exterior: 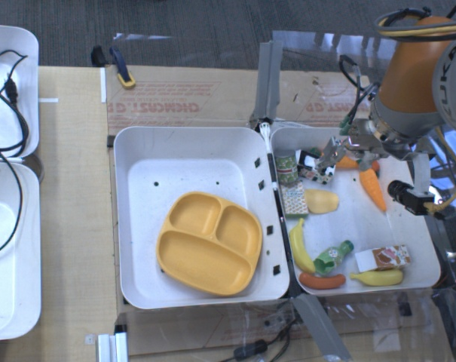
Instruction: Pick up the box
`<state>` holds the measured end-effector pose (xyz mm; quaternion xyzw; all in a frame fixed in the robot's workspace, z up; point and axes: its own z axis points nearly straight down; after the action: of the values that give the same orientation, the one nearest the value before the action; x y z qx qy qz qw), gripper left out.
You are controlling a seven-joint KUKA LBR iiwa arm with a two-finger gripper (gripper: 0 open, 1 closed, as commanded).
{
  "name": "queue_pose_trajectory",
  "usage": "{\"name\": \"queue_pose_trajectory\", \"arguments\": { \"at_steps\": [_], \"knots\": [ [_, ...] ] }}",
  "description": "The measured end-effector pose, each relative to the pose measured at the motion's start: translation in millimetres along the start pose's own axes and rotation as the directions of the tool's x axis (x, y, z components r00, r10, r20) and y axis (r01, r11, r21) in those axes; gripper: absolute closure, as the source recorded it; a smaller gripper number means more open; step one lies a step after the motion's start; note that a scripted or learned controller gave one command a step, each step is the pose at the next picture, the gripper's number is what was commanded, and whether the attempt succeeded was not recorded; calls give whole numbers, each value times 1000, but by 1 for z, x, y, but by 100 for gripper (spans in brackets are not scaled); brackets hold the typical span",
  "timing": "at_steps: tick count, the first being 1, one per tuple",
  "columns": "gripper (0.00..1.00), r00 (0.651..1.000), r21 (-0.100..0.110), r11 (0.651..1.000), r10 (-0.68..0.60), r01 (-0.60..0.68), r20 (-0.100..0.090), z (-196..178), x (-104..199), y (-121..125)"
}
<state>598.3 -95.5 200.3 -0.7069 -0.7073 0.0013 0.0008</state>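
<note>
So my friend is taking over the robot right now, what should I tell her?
Gripper: low over the back of the right bin, near the green packet; it is hard to tell if it is open or shut.
Box: lying at the front of the right bin, beside a banana, far from the gripper.
Done: nothing yet, the box is not picked up.
Left: move to the box, grab it, lift it.

Tray (pixel 210 241) in left bin (pixel 137 202), box (pixel 382 258) in right bin (pixel 408 225)

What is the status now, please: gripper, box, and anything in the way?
Gripper low at right bin's far end. Box lies near front, not held. Banana touching it, green bottle beside.
</note>
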Motion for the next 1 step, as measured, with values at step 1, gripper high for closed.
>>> {"name": "queue_pose_trajectory", "arguments": {
  "at_steps": [1],
  "knots": [
    [0, 999, -1, 999, -53, 53, -1, 98, -7, -29]
  ]
}}
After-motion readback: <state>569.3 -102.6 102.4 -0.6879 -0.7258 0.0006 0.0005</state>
